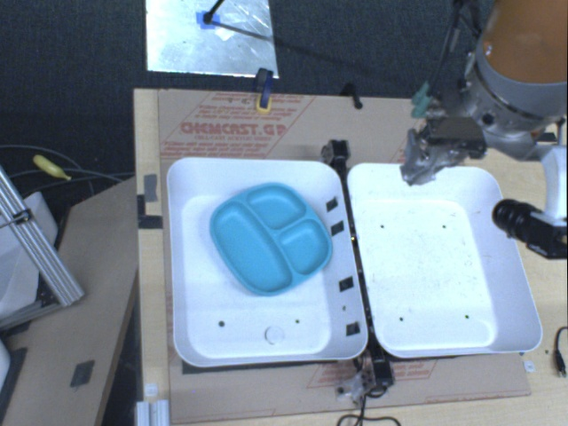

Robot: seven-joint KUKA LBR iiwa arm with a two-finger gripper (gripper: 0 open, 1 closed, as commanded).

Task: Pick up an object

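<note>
Well left of and below the pincer [417,172]: sky-blue three-compartment plastic tray [270,236], flat in the left shallow white bin [191,327]. Directly beneath the pincer: right white bin's [506,327] far rim. Finger spread impossible to tell.

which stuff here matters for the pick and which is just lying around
Belongs to the job:
- blue divided plate in the left bin
- gripper above the right bin's far edge

Just lying about:
- foil sheet
- yellow clamp
- cardboard under the bins
</note>
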